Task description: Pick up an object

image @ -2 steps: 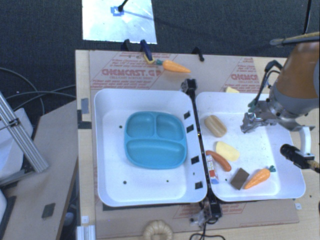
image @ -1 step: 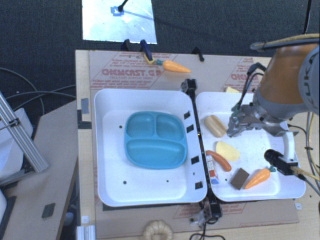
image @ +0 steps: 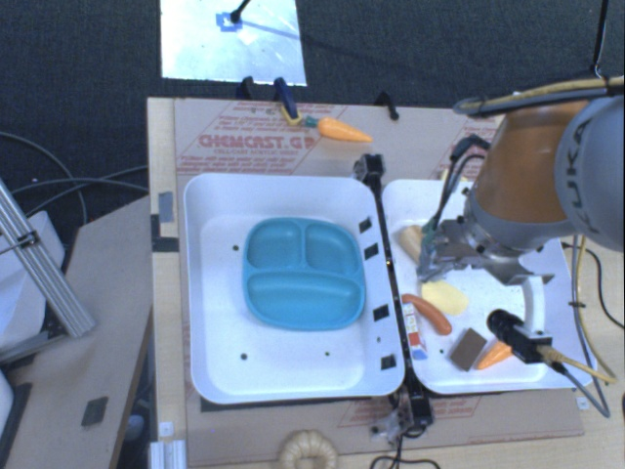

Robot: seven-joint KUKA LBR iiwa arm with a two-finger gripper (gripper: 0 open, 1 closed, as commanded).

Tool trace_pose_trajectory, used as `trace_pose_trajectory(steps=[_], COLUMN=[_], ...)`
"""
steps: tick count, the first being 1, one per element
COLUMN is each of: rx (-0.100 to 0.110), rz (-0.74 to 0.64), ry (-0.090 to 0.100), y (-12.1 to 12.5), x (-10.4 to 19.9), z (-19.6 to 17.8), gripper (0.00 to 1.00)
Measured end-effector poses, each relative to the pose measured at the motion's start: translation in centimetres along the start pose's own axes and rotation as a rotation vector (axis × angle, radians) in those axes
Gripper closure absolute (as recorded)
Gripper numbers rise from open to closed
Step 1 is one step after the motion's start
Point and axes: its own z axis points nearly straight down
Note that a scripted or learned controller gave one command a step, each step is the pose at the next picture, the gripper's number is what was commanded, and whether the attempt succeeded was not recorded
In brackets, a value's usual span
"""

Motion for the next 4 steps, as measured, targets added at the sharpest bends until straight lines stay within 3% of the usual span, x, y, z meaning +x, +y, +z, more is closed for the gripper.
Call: trace_pose_trajectory(steps=[1,4], rx=[-0.002,0.0], rz=[0.001,0.009], ry=[-0.001,-0.002], y=[0.8,-0.4], x=[2.9,2.2], z=[-0.6,0.5], gripper=[1.0,1.0])
